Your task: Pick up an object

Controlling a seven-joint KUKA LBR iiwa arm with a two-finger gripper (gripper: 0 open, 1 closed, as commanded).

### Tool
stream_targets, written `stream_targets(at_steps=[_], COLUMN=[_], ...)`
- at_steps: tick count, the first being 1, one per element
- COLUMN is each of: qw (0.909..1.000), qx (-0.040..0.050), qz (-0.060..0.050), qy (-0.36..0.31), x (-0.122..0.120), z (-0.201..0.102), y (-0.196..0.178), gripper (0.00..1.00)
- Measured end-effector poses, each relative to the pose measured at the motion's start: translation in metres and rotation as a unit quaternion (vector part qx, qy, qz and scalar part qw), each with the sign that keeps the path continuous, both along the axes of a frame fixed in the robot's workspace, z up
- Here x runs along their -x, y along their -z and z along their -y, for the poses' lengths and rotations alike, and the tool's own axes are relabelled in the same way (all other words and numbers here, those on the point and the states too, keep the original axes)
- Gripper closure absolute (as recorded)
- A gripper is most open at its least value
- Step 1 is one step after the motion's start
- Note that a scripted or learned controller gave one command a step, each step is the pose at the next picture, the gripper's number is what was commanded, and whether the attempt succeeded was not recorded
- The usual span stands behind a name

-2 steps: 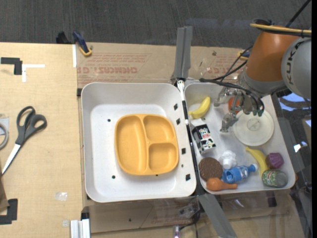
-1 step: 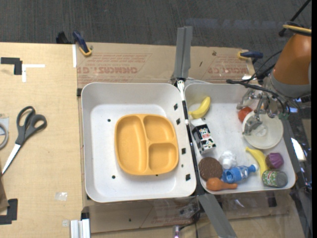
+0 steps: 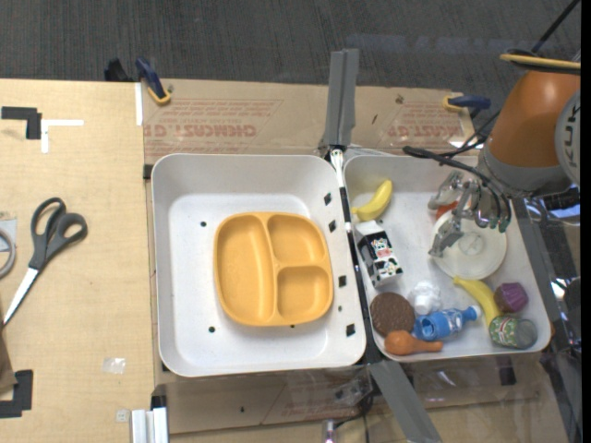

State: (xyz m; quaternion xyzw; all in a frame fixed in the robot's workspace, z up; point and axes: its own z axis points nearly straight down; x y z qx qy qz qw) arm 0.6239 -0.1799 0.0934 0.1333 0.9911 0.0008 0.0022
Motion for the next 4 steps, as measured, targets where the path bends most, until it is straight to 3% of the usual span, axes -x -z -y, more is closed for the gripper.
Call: stream_targets(at_steps=[1,2,3,4], qw=[0.9908,0.9814,0.9817,0.9447], qx=[0.0008,0.0004,0.0011,0.0006], qz=[0.002,0.001,0.002,-0.002], qy=[0.135,0.192,0.19,0.328], x=[-0.028,-0.029,-0.03,0.004], z=[0.031,0.0,0.0,-0.054], y=[-0.002,-0.001,-0.012,-0.165], gripper=[0.0,0.0,1.0,1.0])
